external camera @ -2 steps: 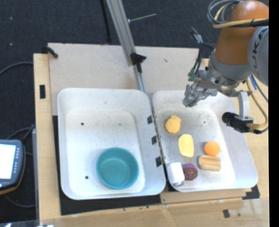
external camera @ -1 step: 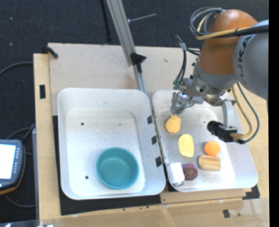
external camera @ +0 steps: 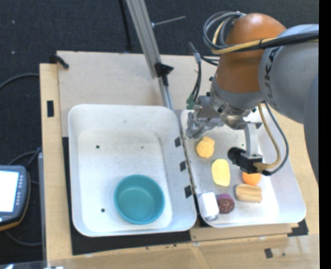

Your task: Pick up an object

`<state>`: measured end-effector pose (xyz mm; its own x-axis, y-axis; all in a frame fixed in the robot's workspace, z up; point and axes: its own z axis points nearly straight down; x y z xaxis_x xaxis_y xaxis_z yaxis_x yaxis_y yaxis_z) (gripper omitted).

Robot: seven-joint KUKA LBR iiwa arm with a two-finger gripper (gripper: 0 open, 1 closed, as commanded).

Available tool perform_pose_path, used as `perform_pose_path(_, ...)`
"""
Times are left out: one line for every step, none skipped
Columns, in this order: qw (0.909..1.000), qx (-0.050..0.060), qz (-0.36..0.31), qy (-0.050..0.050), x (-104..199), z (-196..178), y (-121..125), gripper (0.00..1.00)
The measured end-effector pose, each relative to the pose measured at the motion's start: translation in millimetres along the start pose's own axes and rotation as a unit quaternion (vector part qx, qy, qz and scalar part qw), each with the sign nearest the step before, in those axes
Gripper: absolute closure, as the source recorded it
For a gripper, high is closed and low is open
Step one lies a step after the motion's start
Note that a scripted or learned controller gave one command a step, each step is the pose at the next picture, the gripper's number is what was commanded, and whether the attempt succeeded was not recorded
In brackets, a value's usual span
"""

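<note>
The arm leans in from the right with its gripper (external camera: 197, 125) low over the far left corner of the right bin (external camera: 285, 206), close by the dividing wall. Whether it is released or clenched I cannot tell from here; the wrist body covers it, and nothing is visibly caught in it.

The likeliest target is the round yellow piece (external camera: 205, 147), lying just in front of the gripper and apart from it. My guess is the arm is lining up above that corner to drop onto it.

The other pieces trail toward the front of the same bin: a pale yellow oblong piece (external camera: 221, 172), an orange piece (external camera: 252, 179) partly under a black fitting on the arm, a tan roll-shaped piece (external camera: 248, 193), a dark reddish ball (external camera: 226, 204) and a white block (external camera: 209, 204) touching it at the front wall. They look like toy food.

The left bin (external camera: 87, 128) holds a teal bowl (external camera: 139, 199) near its front, well clear of the work. A slanted metal post (external camera: 145, 35) rises behind the bins. The bin wall beside the gripper leaves little room on that side, which may hamper a clean descent.
</note>
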<state>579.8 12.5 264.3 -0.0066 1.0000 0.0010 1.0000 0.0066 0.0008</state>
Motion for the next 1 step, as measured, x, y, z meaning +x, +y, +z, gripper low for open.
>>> perform_pose_path(1.0,0.0,-0.001,0.0,56.2,3.7,-20.1,1.0)
